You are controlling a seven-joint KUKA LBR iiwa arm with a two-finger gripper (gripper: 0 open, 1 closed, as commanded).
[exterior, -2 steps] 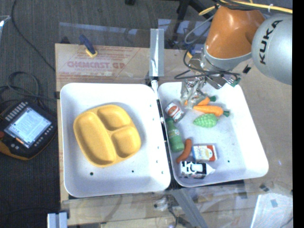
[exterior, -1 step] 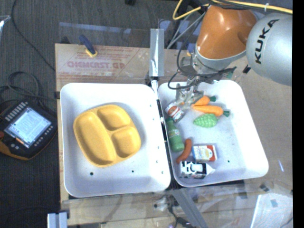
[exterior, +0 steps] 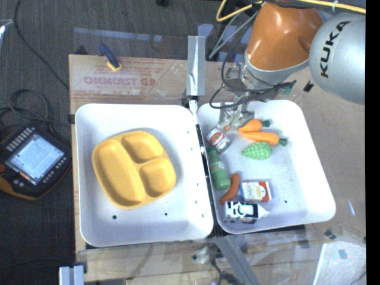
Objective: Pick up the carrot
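Gripper [exterior: 233,119] low at back of right bin [exterior: 309,183], next to the carrots – can't tell its state.
"KUKA" on arm [exterior: 338,46]; "CHEMCAST GP" reads on board [exterior: 124,82] behind left bin [exterior: 83,177], w/ yellow divided tray [exterior: 134,168] inside. Two carrots: carrot [exterior: 262,137] just right of gripper, smaller carrot [exterior: 252,125] beside it. Nearby – green textured item [exterior: 256,151], small can [exterior: 217,139], green bottle [exterior: 217,171], sausage [exterior: 230,187], carton [exterior: 255,191].
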